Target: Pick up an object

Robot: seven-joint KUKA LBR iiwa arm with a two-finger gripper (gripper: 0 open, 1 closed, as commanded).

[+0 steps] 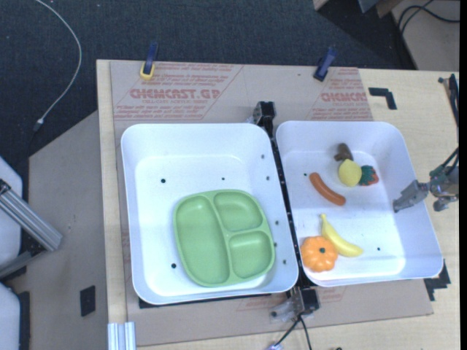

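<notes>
Judging from their look, the small toy foods in the right bin (408,265) were light, hard plastic with smooth and rather slippery skins. The banana (340,240) lay touching the orange pumpkin (319,254) near the front edge, so the fingers would have little room between those two. The red sausage (327,188) lay alone in the middle, well apart from the others, and it was thin; I think closing across its short width would be the easiest hold. The yellow lemon-like piece (349,173) was round and could roll away, and it touched a brown piece (343,152) and a red and green piece (368,176) that I could not name. The gripper (413,196) was over the right side of this bin with nothing between its fingers. The fingers were too small and dark to make out, so I cannot tell if they were apart or together. Most of the arm was cut off at the right edge. The left bin (146,152) held a green divided tray (222,235).
</notes>
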